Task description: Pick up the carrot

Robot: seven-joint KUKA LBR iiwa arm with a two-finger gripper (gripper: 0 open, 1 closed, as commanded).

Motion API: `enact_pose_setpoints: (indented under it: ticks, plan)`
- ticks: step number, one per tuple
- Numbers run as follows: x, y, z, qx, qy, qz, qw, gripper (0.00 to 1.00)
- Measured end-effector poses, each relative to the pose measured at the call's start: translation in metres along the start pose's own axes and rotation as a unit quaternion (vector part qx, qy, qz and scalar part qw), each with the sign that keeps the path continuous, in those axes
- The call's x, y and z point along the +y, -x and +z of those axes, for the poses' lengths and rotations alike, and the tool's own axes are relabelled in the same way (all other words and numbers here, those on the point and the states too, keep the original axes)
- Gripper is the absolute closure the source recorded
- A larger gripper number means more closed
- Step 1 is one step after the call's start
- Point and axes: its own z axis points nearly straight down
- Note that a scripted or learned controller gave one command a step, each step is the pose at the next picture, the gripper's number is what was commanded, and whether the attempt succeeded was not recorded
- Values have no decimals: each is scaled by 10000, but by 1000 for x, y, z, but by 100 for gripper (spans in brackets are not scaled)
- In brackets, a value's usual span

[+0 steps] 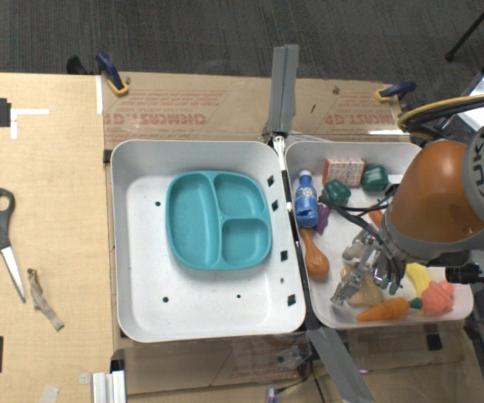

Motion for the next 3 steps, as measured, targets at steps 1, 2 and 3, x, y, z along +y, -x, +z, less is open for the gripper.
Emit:
enact_pose_setpoints:
  ticks: [1, 2, 3]
  plan:
    - [-73, 29, -31, -8, 0, 82, 10000, 0]
    - [-29, 7, 0, 0, 3, 496, 9988, 0]
    - [0, 33, 0, 1, -7, 1912, 9816, 0]
